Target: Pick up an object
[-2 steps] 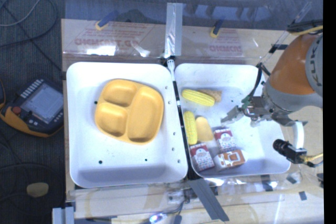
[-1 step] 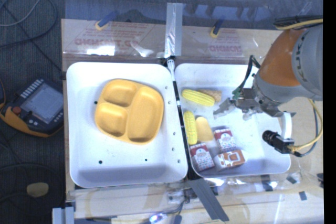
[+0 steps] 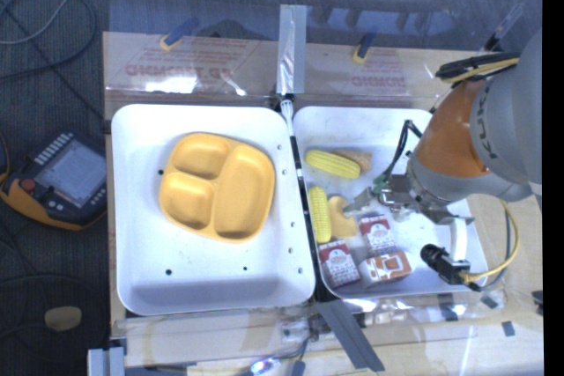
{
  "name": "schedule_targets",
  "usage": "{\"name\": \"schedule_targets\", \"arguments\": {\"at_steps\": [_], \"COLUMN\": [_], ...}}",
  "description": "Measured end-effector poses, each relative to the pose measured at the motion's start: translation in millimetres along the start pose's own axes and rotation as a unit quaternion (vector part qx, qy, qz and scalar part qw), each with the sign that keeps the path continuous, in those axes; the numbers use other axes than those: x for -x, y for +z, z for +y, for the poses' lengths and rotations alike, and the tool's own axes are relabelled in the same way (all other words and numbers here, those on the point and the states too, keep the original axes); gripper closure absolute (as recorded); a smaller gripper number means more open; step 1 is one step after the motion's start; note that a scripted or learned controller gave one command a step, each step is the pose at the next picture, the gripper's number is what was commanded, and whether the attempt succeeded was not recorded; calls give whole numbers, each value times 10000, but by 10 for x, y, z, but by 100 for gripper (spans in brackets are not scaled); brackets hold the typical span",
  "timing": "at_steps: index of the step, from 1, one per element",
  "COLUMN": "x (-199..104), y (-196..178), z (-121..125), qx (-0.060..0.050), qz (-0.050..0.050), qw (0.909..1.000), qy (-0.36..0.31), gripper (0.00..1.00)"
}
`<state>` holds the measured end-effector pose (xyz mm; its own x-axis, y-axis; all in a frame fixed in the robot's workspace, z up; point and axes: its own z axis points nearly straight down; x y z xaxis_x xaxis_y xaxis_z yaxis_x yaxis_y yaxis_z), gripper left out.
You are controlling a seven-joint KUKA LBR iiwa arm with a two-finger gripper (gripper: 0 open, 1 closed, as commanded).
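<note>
The right bin (image 3: 352, 121) holds several small objects. One corn cob (image 3: 331, 163) lies across its back part, and a second cob (image 3: 319, 213) lies lengthwise along the left wall. A pale yellow piece (image 3: 342, 220) sits beside that cob. Two red-and-white cartons (image 3: 376, 233) (image 3: 337, 261) and an orange carton (image 3: 388, 267) lie toward the front. My gripper (image 3: 377, 196) hangs low over the middle of this bin, just above the nearer red-and-white carton and right of the yellow piece. The grey arm with its orange band (image 3: 449, 141) hides the bin's right part.
The left bin (image 3: 141, 260) carries a yellow divided plate (image 3: 217, 185). A metal divider (image 3: 291, 48) runs between the bins at the back. A black and yellow cable (image 3: 493, 264) loops off the arm over the right bin's front right corner. A handheld pendant (image 3: 62, 180) lies on the floor at left.
</note>
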<state>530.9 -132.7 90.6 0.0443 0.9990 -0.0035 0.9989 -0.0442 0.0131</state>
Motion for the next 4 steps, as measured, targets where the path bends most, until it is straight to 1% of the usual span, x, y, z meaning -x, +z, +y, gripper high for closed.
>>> {"name": "schedule_targets", "arguments": {"at_steps": [1, 2, 3, 4], "x": [-334, -26, -48, -583], "y": [-379, -13, -93, -1233], "z": [-27, -290, -267, -268], "qx": [-95, 5, 12, -93], "qz": [26, 37, 52, -6], "qw": [9999, 9999, 9999, 9959], "qy": [-85, -111, -130, 901], "gripper": [0, 0, 100, 100]}}
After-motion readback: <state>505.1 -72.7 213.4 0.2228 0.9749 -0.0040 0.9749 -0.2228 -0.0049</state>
